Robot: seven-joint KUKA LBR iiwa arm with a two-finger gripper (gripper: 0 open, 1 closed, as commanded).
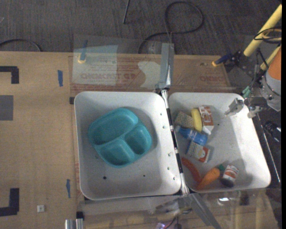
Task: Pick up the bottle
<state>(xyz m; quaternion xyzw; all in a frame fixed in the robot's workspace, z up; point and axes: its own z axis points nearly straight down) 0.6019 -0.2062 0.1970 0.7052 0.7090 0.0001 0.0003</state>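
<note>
1. Camera view showed the claw (241, 107) above the right bin's (259, 147) far right edge; I could not tell how far open it was.
2. The bottle (229, 175) lay below it, in the near corner, beside a carrot (209, 178).
3. Left of the claw, a teal tray (119, 136) sat in the left bin (89, 179).
4. The worktop (35, 134) was brown board; cables (183, 13) crossed grey floor beyond.

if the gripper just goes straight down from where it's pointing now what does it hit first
Most likely the bare white floor of the right bin, near its upper right corner. The gripper hangs there pointing down, and the small bottle lies well toward the bin's near edge. Depth is hard to judge from this slant.
</note>
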